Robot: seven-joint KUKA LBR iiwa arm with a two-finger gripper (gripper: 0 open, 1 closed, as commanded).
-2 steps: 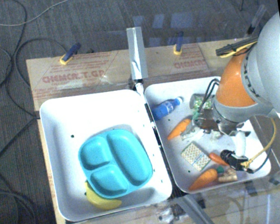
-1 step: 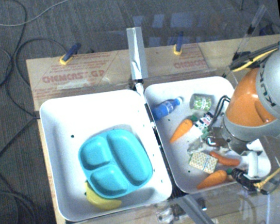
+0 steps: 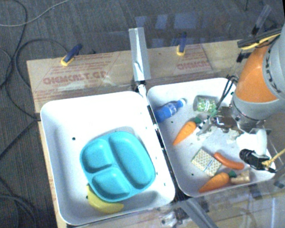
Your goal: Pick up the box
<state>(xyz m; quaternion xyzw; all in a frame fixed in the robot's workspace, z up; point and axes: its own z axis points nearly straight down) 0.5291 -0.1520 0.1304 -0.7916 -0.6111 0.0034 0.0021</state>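
Observation:
The box (image 3: 206,162) is small and flat with a pale checkered pattern. It lies on the floor of the right bin (image 3: 186,178), towards the front. My gripper (image 3: 211,123) hangs over the middle of that bin, a little behind the box and slightly to its right, apart from it. The grey arm with its orange band (image 3: 257,80) reaches in from the right. Nothing shows held at the gripper.
In the right bin are a blue bottle (image 3: 169,109), a green packet (image 3: 204,103), a carrot (image 3: 185,131) beside the gripper, a red-orange piece (image 3: 229,160) touching the box, and another carrot (image 3: 215,182). The left bin (image 3: 60,128) holds a blue divided plate (image 3: 118,165) over a banana (image 3: 104,202).

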